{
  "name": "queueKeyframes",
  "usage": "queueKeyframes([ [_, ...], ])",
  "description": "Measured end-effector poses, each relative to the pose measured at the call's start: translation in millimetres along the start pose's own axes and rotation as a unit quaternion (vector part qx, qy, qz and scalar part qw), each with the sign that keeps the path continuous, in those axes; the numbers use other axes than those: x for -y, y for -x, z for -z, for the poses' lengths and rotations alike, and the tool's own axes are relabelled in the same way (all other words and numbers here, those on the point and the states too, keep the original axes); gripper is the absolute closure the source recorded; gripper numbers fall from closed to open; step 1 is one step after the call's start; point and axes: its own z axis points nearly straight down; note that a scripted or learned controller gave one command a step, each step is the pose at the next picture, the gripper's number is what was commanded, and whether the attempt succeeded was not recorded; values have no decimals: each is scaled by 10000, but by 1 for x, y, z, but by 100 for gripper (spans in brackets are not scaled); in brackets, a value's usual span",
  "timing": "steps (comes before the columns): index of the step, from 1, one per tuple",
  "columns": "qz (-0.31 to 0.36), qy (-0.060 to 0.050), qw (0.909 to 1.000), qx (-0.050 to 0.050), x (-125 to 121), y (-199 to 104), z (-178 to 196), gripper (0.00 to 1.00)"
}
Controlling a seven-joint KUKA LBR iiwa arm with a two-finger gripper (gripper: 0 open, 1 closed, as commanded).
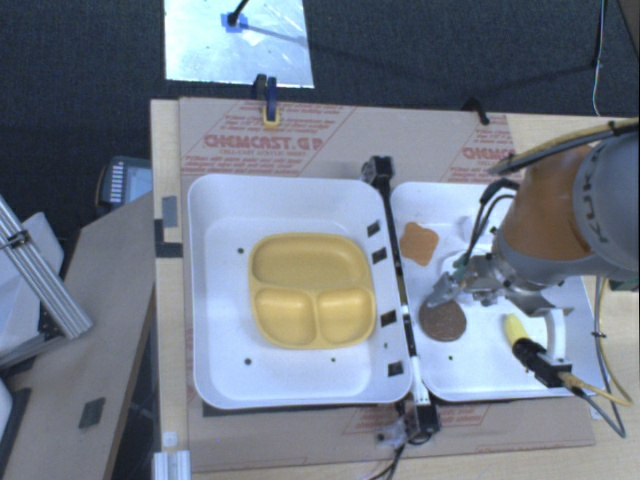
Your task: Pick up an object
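Note:
A brown round disc [443,323] lies flat in the right bin [480,383], near its left wall. An orange-tan flat piece [420,243] rests farther back in the same bin. My gripper [445,293] hangs low just over the back edge of the brown disc, reaching in from the right, and the grey and orange arm [550,218] covers the bin's right half. Nothing is seen held in the gripper.
The left bin [215,288] holds a yellow divided tray [308,290] with three compartments. A black-clipped divider [392,268] runs between the two bins. Both bins sit on a cardboard sheet [300,138] on the bench.

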Motion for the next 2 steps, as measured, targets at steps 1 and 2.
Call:
queueKeyframes([
  [1, 1, 27, 10000, 8, -1, 1, 13, 100],
  [2, 13, 46, 10000, 11, -7, -2, 57, 100],
])
